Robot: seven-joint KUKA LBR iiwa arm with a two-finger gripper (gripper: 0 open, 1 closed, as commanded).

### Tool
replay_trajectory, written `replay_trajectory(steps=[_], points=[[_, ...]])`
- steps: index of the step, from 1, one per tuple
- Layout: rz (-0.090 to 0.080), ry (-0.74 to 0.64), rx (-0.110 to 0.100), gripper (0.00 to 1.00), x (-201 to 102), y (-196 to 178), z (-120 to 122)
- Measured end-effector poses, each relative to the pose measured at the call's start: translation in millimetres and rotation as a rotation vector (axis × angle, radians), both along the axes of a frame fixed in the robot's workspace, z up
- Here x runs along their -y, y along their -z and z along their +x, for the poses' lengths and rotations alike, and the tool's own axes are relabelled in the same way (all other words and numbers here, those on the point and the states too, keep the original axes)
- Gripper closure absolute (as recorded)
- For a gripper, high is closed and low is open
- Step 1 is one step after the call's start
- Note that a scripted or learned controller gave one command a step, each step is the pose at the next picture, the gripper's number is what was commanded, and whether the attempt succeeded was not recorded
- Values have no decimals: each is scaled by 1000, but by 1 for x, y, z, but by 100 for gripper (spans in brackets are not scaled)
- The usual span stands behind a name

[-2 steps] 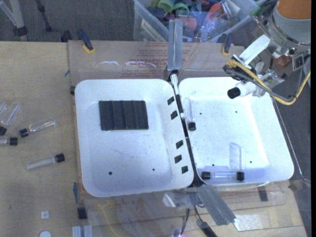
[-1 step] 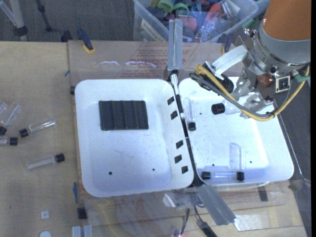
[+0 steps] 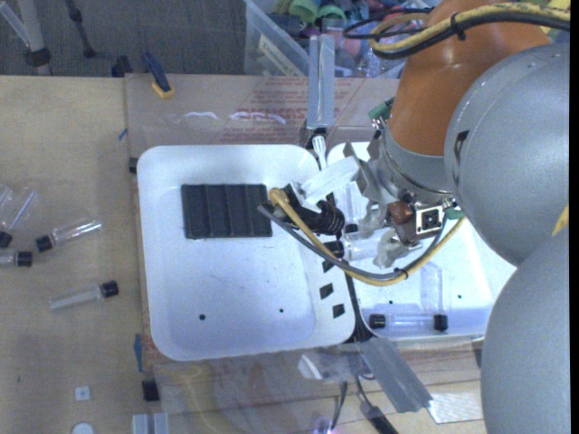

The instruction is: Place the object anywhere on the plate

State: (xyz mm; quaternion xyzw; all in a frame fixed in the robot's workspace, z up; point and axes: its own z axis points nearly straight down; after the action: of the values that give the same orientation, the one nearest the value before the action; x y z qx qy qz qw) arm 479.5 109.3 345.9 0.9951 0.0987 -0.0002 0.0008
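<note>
- Overhead, the arm (image 3: 507, 125) reaches in from the right, its end effector (image 3: 362, 233) low over the seam between the two bins.
- I cannot tell its state: cables and brackets hide it.
- A dark ribbed plate (image 3: 226, 211) lies flat in the upper part of the left bin (image 3: 181, 324).
- A clear tube (image 3: 407, 319) with black caps lies in the right bin (image 3: 470, 269), near its front wall.
- More tubes (image 3: 77, 233) lie on the desk (image 3: 54, 351), left of the bins.

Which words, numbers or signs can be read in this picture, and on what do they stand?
None can be read.
A small black-and-white square tag on the arm's wrist bears a pattern, too blurred to read.
The dark ribbed plate in the left bin bears no text.
</note>
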Motion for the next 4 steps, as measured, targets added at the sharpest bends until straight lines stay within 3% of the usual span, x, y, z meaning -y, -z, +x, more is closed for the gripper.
replay_trajectory(steps=[1, 2, 3, 4], points=[[0, 1, 1, 100, -89, 82, 8], [0, -25, 2, 100, -102, 68, 123], [0, -3, 1, 100, -115, 32, 35], [0, -62, 3, 100, -114, -76, 123]])
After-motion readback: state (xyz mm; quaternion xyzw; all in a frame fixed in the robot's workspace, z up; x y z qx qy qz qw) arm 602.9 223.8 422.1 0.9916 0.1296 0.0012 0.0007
